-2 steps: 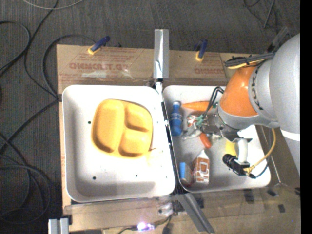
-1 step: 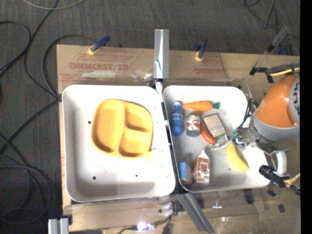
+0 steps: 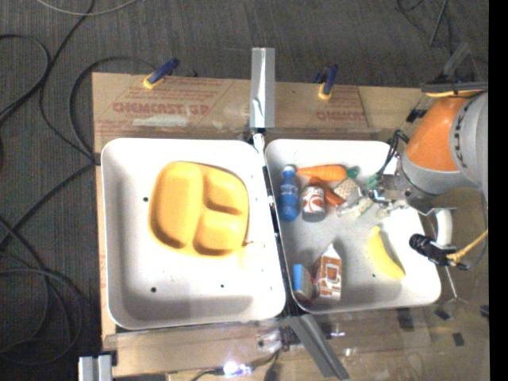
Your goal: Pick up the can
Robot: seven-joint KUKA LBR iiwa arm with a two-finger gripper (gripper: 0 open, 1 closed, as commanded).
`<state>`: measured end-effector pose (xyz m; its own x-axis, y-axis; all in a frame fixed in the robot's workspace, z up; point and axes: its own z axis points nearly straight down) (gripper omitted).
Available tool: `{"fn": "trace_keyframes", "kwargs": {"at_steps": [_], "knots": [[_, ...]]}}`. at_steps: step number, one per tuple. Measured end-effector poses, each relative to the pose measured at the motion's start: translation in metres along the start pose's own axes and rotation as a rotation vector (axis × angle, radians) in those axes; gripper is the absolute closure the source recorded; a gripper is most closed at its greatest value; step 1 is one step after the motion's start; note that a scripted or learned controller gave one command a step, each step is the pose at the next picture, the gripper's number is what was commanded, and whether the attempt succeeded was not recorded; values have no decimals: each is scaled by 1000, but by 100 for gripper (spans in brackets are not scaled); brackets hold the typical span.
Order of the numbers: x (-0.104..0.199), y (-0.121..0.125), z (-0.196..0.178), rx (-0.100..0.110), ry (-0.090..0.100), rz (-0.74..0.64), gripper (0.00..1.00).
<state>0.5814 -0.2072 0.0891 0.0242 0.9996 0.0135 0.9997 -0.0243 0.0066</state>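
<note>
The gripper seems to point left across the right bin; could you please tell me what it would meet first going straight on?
Probably the small clutter by the carrot, then the can. The gripper may pass above them; depth is unclear.

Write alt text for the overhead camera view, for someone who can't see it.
Two white bins sit side by side; the right bin holds a red and white can beside a blue bottle, a carrot, a banana and a small carton. The robot's hand reaches in from the right, near the can. The left bin holds a yellow divided tray.
</note>
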Motion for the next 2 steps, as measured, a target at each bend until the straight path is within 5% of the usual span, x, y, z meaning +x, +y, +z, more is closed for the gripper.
{"fn": "trace_keyframes", "kwargs": {"at_steps": [1, 2], "knots": [[2, 65, 1, -2, -9, -46, 0], [0, 65, -9, -2, -18, -48, 100]]}}
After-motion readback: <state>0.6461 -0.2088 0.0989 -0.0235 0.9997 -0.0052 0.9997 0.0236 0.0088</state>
